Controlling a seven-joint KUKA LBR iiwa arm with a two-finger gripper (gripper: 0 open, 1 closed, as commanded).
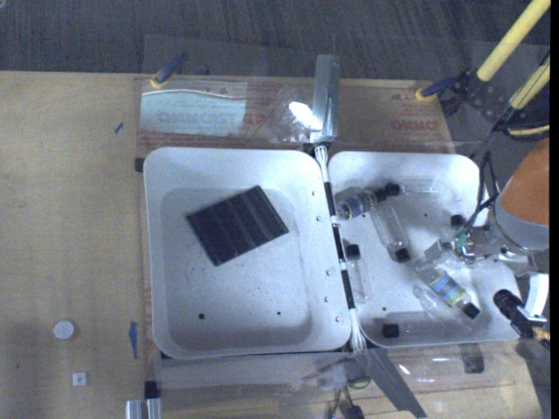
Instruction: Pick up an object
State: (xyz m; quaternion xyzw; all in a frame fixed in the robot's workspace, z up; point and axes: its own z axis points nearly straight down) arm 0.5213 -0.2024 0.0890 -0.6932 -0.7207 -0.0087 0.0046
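A tan bench (61, 234) carries two shallow white bins side by side. In the right bin (437, 168) lie several clear plastic bottles with dark caps: one bottle (356, 204) near the top left, another (390, 232) just below it, a third with a yellow and blue label (447, 289) toward the lower right. The gripper (461, 247) sits low at that bin's right side, close above the labelled bottle; how it is set cannot be told. The left bin (175, 173) holds a dark ribbed panel (237, 224), lying flat and askew.
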